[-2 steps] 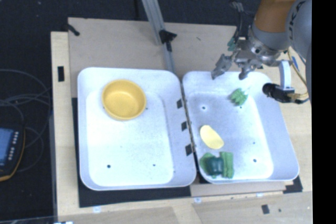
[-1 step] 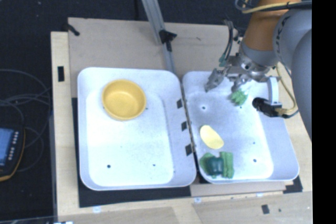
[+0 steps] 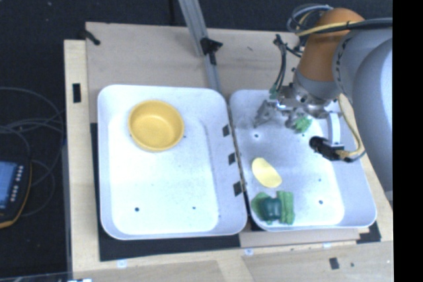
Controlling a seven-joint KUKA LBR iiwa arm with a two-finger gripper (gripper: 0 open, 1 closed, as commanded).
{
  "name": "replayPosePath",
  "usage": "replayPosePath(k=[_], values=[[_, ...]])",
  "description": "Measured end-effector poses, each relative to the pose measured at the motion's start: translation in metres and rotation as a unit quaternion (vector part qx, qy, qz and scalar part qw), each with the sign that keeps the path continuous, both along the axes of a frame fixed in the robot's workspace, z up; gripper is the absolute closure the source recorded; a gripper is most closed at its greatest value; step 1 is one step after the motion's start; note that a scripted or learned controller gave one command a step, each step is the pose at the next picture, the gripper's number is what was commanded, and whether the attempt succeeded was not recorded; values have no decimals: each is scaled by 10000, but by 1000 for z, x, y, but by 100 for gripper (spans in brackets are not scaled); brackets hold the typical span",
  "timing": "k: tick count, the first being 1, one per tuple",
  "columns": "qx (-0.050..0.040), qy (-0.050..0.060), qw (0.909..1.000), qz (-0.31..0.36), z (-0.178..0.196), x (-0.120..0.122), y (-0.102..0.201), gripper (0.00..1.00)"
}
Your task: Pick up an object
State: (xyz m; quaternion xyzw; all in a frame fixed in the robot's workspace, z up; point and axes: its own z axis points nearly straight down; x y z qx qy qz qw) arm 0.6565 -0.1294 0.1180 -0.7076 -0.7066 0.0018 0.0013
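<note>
Objects unpicked: pale yellow piece and green items lie in right bin; yellow bowl left of it. Gripper above bin's far end; claw state cannot be told.

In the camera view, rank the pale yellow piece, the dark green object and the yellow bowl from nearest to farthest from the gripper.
From the gripper:
1. Pale yellow piece, right bin, toward its middle.
2. Dark green object, right bin, near its front edge.
3. Yellow bowl, left bin, back part.

Wooden bench bears two white bins (side by side): left, right
</note>
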Motion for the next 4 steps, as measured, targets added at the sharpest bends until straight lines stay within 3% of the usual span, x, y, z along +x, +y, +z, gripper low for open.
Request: replayPosePath(k=[1, 2, 4], values=[[-2, -18, 10000, 4, -18, 0, -1, 0], [0, -34, 10000, 0, -6, 1, -1, 100], [-1, -52, 10000, 2, 104, -10, -13, 100]])
